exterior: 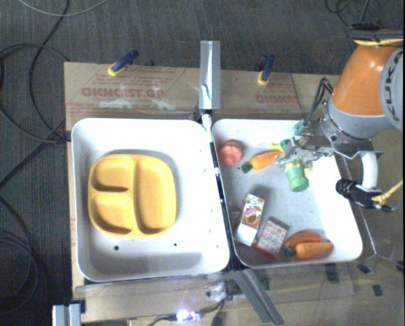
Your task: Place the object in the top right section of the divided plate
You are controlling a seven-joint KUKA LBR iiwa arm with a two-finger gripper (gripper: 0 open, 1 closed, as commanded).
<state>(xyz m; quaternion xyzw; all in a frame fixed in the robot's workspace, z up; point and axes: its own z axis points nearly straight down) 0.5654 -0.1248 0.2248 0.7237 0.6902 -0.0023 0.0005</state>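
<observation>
A yellow divided plate (133,194) lies in the left bin (87,250). In the right bin (331,202), my gripper (296,156) hangs low over the upper middle. A green bottle (297,177) sits right under it. An orange carrot with a green tip (263,160) lies just to the gripper's left, and the gripper body hides where they meet. A pink round fruit (230,152) rests further left, near the bin's wall.
A small white and red carton (250,219) and a brown box (271,236) lie at the right bin's lower left. Two more carrots (308,246) lie along its front edge. Clamps (123,62) hold the cardboard behind the bins.
</observation>
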